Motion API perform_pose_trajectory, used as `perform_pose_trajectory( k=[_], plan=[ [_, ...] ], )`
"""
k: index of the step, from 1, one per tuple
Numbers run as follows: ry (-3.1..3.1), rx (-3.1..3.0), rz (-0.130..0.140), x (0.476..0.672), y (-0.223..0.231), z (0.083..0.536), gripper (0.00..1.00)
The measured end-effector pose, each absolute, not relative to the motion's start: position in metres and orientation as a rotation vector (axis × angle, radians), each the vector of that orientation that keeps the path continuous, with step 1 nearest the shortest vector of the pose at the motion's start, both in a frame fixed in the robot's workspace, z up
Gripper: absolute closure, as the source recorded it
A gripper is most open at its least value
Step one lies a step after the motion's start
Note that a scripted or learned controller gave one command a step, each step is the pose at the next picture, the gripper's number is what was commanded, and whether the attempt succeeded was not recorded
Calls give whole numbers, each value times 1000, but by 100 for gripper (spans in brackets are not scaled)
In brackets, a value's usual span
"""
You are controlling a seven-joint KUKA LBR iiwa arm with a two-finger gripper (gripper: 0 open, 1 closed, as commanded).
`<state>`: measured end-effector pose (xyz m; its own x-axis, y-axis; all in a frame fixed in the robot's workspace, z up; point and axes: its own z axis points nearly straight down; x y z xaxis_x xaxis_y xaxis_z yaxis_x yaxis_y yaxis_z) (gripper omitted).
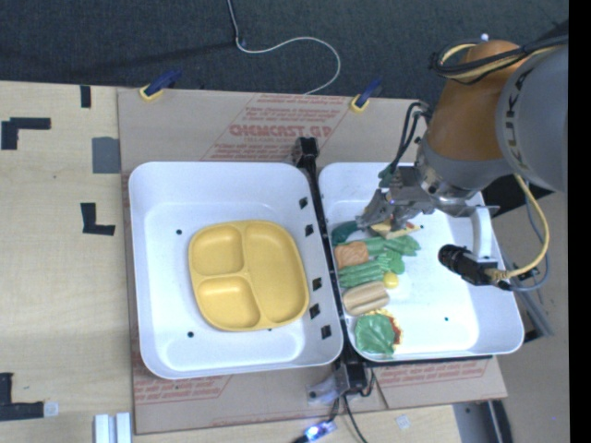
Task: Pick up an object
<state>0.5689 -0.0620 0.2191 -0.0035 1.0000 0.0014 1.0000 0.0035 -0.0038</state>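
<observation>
The arm (480,109) fills the right bin's (480,326) far edge, letters "KU" readable on its grey casing. The gripper (397,212) hangs low over toy food (369,275) heaped along that bin's left edge; fingers blurred, can't tell their state. Yellow plate (247,275) sits mid left bin (157,247).

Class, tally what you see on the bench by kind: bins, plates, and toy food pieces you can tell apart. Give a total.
White bins: 2, left and right
Yellow divided plate: 1
Toy food pieces, roughly, since they overlap: 5, including hot dog and lettuce
Total: 8
</observation>
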Motion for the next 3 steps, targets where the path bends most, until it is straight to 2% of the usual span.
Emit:
perform_pose_trajectory(
  k=[1, 2, 3],
  plan=[
    [-2226, -2211, 1, 540, -11, 232, 100],
    [-2223, -2215, 3, 531, 4, 232, 100],
    [-2220, -2220, 6, 537, -13, 222, 100]
  ],
)
